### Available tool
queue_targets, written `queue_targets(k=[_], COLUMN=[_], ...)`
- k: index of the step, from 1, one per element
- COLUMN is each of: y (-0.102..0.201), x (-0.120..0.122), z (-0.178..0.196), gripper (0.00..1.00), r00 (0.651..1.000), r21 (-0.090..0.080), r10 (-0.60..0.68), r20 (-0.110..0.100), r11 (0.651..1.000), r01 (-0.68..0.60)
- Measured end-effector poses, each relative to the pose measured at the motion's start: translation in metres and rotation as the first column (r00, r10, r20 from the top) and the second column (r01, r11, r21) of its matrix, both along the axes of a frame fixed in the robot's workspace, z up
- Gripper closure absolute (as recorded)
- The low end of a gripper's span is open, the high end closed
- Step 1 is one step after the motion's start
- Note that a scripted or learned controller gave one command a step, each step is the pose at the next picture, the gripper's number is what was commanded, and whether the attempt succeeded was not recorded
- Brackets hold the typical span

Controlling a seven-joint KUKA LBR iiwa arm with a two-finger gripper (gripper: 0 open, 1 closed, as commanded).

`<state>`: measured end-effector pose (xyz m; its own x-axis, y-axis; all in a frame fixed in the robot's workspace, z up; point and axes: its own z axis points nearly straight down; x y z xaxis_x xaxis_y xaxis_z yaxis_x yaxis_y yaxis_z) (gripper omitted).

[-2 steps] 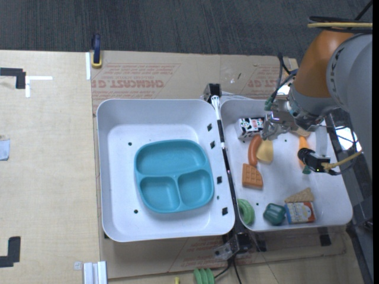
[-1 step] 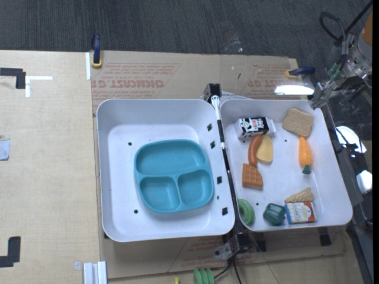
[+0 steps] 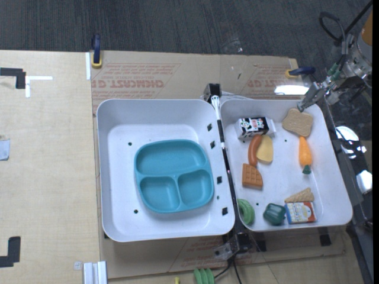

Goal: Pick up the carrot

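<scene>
Gripper (image 3: 309, 99) above bin; carrot (image 3: 304, 153) — orange, green-tipped.

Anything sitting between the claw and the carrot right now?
Yes. In the camera view the claw is at the right bin's far edge, and the toast slice lies between it and the carrot, just beyond the carrot's orange end.

Single fixed camera, mounted above the bench, looked down at a slant. Framing was wide enough to take in both shallow white plastic bins: left bin (image 3: 112, 176) sat centre-frame, right bin (image 3: 334, 188) toward the right side. Dark carpeted floor (image 3: 177, 13) ran across the top, the far side. Pale wooden benchtop (image 3: 44, 176) filled the left. Grey arm (image 3: 355, 70) entered at upper right.
</scene>
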<state>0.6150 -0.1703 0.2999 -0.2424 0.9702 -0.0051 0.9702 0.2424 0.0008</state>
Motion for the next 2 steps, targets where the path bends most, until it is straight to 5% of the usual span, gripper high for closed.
queue_targets(k=[1,2], y=[-0.024,-0.049], x=[-0.019,0.007], z=[-0.078,-0.205], gripper=[0.00,0.00], r00=[0.999,0.994], r21=[0.001,0.007], r10=[0.035,0.110], r20=[-0.002,-0.001], r11=[0.999,0.994], r01=[-0.035,-0.110])
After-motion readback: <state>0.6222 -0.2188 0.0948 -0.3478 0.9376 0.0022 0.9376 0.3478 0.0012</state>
